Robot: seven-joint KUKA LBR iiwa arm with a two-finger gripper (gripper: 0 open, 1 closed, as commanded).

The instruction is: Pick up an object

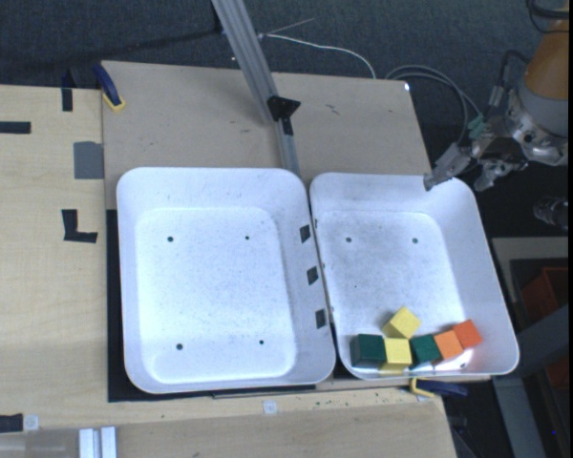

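The blocks sit bunched in the near right corner of the right bin (458,219), pressed up against its front wall, a huddle that looks like the result of loose pieces sliding down into the lowest or most sheltered spot rather than being set out neatly. The left bin (148,198) lies just beside it, the two rims touching along the middle. The arm's gripper (451,168) hangs above the far right corner of the right bin, well apart from the cluster, with nothing between its tips; whether the jaws are spread or pressed together I cannot tell at this size and angle. Judging by that position, the pick has not yet begun — the tool must cross the bin toward the near corner first. The candidates are small cubes: a yellow block (402,323) tilted on top at the back, a dark green block (368,349) at the left end, a second yellow one (397,353) next to it, a green block (425,350), then an orange block (448,343) and a redder orange block (467,333) by the right wall. They touch one another, so I judge the tilted yellow cube the easiest to take, since it stands clearest of its neighbours.
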